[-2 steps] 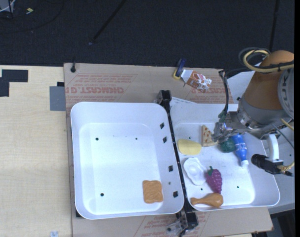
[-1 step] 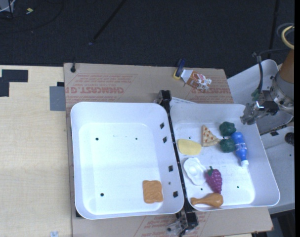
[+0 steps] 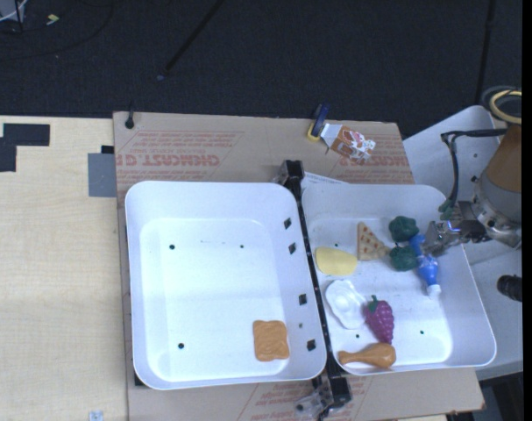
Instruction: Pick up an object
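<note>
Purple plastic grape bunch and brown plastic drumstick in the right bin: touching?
Apart. The camera view shows a strip of white bin floor between the purple plastic grape bunch and the brown plastic drumstick below it.

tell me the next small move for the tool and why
Probably a short drop straight down. The tool sits at the right bin's right side, just above the small blue bottle-shaped toy and beside the dark green lumpy toy. No object shows between its tips, so nothing is picked yet.
</note>
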You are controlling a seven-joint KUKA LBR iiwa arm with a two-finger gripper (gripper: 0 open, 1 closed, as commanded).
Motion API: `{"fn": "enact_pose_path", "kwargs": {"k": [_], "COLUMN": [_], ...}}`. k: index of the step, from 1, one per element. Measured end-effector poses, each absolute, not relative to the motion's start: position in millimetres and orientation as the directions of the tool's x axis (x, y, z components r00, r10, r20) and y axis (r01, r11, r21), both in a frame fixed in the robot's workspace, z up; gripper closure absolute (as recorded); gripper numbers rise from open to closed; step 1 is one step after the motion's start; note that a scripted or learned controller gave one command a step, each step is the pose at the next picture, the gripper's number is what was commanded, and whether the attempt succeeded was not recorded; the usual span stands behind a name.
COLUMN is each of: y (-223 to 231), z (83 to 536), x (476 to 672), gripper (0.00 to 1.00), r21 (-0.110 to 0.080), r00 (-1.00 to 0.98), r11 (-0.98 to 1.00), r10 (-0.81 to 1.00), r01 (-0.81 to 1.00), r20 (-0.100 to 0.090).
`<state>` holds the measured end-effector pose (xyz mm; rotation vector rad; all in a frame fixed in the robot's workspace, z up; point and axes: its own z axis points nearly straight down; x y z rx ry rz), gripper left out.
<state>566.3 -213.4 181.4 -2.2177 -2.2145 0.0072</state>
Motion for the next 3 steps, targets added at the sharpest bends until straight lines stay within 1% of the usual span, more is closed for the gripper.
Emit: {"fn": "enact_pose_path", "kwargs": {"k": [1,2,3], "y": [-143.3,-168.0,-79.1], "z": [208.6,217.3,231.6], "x": [643.5,644.0,644.3], "gripper": [1.00,1.00,1.00], "r21": [0.005,0.000,-0.002], "r00": [-0.009,0.000,-0.007], "r11": [0.009,0.000,0.007], "r10": [1.000,1.000,1.000], "r01": [1.000,1.000,1.000], "r20": [0.002,-0.001,0.003]}}
